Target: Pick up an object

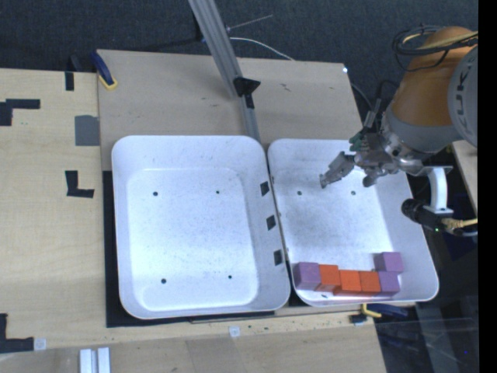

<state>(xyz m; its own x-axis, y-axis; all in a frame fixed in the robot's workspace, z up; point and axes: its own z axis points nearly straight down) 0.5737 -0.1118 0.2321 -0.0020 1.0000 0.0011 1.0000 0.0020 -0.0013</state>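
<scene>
A row of blocks lies along the near edge of the right bin (311, 154): a purple block (307, 274) at the left, orange blocks (349, 280) in the middle, and purple blocks (390, 270) at the right end. My gripper (346, 175) hangs over the far part of that bin, well away from the blocks. Its two fingers are spread apart with nothing between them.
The left bin (194, 224) sits beside the right one, its rim touching it. A slanted metal post (221, 45) rises behind the bins. A blue-and-yellow clamp (105, 72) lies at the bench's far left corner.
</scene>
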